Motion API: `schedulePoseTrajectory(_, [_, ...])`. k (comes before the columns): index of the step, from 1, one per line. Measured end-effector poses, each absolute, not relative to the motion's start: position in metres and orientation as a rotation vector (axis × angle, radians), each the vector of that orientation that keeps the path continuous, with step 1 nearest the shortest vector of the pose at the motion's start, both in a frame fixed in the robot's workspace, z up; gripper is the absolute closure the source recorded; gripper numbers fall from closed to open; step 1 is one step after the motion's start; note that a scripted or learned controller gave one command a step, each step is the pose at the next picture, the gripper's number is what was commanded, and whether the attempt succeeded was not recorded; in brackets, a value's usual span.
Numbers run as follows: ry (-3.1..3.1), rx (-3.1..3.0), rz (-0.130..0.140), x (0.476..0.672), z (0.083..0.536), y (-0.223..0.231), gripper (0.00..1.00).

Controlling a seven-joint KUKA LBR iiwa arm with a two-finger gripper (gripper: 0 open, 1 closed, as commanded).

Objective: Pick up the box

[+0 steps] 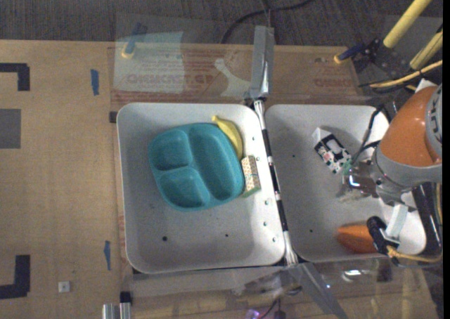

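Note:
A small white box with black and green print lies tilted in the right bin, toward its back. My gripper hangs just to the right of and in front of this box, under the grey and orange wrist, close to the bin floor. Nothing shows in its grasp. A second small box with a speckled pattern lies in the left bin, against the right edge of a teal plate.
A teal divided plate lies in the left bin with a yellow banana at its back edge. An orange object lies at the front right of the right bin, beside black cables.

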State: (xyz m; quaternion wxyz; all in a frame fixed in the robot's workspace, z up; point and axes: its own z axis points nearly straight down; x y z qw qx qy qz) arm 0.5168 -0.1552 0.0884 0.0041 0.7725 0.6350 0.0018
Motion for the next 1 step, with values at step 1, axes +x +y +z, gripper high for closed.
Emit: schedulePoseTrajectory(1, [0.868,3.02,-0.004,0.5123,0.2125,-0.1704,1.0])
